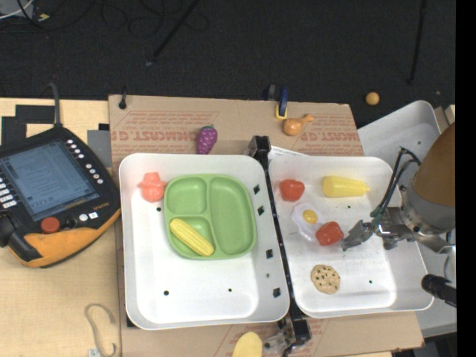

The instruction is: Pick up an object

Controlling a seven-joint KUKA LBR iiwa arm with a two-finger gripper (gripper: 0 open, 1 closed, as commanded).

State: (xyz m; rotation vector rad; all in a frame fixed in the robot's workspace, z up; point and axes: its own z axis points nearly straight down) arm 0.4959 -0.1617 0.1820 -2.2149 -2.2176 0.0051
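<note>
Tomato [329,234] in right bin [372,292], gripper [354,238] just beside

Dark floor [223,36] fills the far side, behind the cardboard sheet [238,129]; thin black cables [171,28] trail over it. Light wooden bench top [52,303] lies left of the cardboard. On the bench left of the cardboard, touching nothing else, rests a teach pendant [48,195] with orange underside and lit screen. Lighting even, shadows soft.
</note>
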